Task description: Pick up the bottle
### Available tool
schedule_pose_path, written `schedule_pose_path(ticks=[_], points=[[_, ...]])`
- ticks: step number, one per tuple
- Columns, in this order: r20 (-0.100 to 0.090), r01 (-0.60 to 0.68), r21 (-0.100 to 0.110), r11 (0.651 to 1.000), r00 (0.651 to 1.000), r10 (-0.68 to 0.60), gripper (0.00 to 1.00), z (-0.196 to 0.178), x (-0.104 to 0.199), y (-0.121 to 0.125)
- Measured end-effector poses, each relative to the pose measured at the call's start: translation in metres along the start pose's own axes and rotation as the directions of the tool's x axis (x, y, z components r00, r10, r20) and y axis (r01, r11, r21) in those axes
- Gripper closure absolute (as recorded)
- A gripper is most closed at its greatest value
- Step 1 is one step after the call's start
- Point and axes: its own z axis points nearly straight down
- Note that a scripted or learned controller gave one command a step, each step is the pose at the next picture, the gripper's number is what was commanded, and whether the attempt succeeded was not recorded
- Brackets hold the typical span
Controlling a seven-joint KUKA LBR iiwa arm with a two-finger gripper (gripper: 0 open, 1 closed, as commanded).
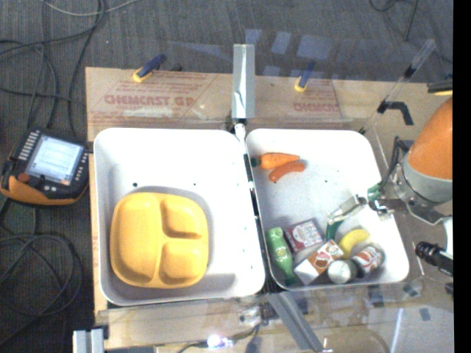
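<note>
At right bin's [368,149] near-left corner, green bottle [279,246] lying lengthwise front-to-back (gripper [353,206] nearby, grip state unclear).

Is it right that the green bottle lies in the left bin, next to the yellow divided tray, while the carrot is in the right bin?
Not quite. The camera view shows the green bottle in the right bin, at its lower left corner beside the small cartons. The yellow divided tray is in the left bin, and the carrot is indeed in the right bin.
</note>
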Motion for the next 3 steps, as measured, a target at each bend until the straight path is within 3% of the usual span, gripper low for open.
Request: schedule_pose_path(ticks=[1, 2, 3], points=[[-0.002, -0.041, -0.002, 0.999, 0.999, 0.041, 0.0, 0.078, -0.002, 0.028], [-0.001, -0.042, -0.003, 0.999, 0.999, 0.042, 1.0, 0.069, -0.003, 0.028], [0.004, -0.219, -0.002, 0.976, 0.976, 0.219, 1.0, -0.036, 0.022, 0.115]])
